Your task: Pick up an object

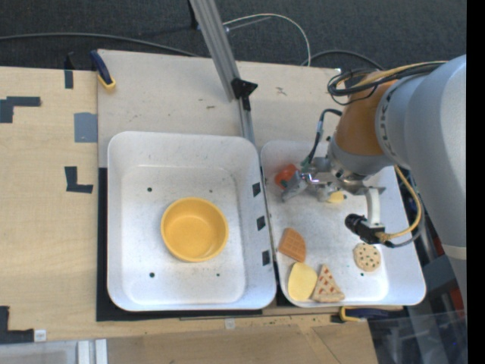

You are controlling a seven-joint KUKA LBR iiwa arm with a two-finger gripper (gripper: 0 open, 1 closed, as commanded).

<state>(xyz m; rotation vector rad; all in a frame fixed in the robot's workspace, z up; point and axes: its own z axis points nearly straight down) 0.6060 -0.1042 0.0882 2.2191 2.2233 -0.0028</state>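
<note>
Reaching into the right bin [402,283], jaws [297,185] low beside the small red object [286,175] near its upper left corner. Red object just up-left, seemingly touching; jaw spread impossible to tell.

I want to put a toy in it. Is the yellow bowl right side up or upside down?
Right side up: the round yellow plastic bowl in the left white bin shows its hollow inside and rim facing up.

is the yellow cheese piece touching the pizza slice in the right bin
Touching. The camera view shows the yellow cheese piece and the pizza slice lying edge to edge near the right bin's front wall, no gap between.
</note>
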